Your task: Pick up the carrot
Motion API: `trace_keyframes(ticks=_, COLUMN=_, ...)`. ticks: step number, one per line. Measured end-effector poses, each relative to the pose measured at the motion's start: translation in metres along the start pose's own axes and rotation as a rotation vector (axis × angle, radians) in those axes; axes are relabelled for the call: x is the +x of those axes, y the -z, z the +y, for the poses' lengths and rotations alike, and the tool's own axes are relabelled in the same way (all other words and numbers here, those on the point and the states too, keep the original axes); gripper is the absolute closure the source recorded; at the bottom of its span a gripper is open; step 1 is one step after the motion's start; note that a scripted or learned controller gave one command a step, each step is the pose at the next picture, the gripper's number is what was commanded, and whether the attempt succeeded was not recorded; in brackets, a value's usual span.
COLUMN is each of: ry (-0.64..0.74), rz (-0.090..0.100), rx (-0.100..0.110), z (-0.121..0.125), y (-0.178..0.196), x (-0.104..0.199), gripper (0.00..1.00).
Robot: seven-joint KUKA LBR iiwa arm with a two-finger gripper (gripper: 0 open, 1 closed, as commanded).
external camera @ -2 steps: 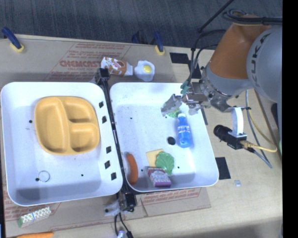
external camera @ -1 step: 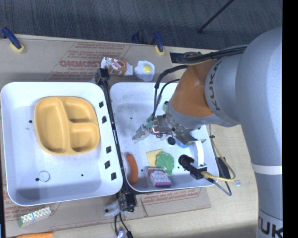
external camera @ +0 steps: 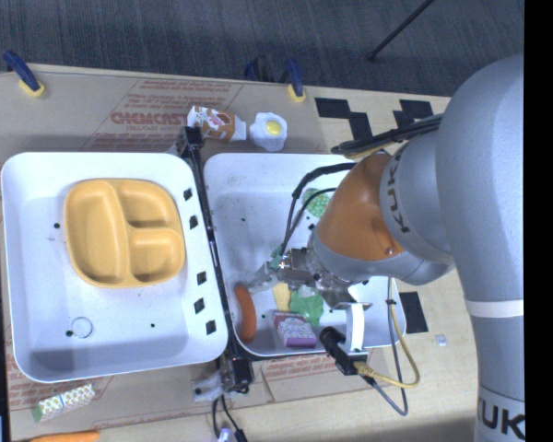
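1. The arm point(external camera: 424, 219) filled the right side of the camera view, its orange band over the middle of the right bin point(external camera: 235, 182), and it covered most of that bin's floor.
2. The left bin point(external camera: 28, 247) carried a yellow divided tray point(external camera: 124, 230) toward its far half; it stood well apart from the work.
3. The gripper point(external camera: 290, 270) hung low over the right bin's near half, above a clutter of small items. How wide it stood could not be told, because the wrist body hid the tips, and nothing could be seen held in it.
4. The carrot point(external camera: 245, 311) lay in the right bin's near left corner, just beside the left wall, its long axis running roughly along that wall. It sat near the gripper, to its left, and apart from it.
5. Judged as a toy vegetable, it was probably light, stiff and smooth, so it could roll or slip out of a loose pinch. The best hold looked to be across its narrow width at mid-length, though the wall left little room for a finger on that side.
6. A pink packet point(external camera: 295, 330) lay at the near edge beside the carrot, with a green item point(external camera: 306, 304) and a yellow piece point(external camera: 283, 295) just beyond; their shapes were partly hidden under the wrist.
7. Whether the carrot touched the wall or the packet was hard to make out.
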State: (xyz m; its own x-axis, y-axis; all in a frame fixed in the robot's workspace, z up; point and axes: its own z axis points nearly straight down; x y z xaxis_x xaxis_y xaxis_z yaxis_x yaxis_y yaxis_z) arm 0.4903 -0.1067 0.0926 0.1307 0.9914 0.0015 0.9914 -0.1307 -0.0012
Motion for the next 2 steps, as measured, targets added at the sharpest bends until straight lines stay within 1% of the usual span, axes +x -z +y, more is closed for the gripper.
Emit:
trace_keyframes(ticks=1, ry=0.004, rz=-0.002, rx=0.000, z=0.001, y=0.010, x=-0.001, gripper=1.00)
trace_keyframes(ticks=2, ry=0.150, rz=-0.002, rx=0.000, z=-0.012, y=0.170, x=-0.015, gripper=1.00)
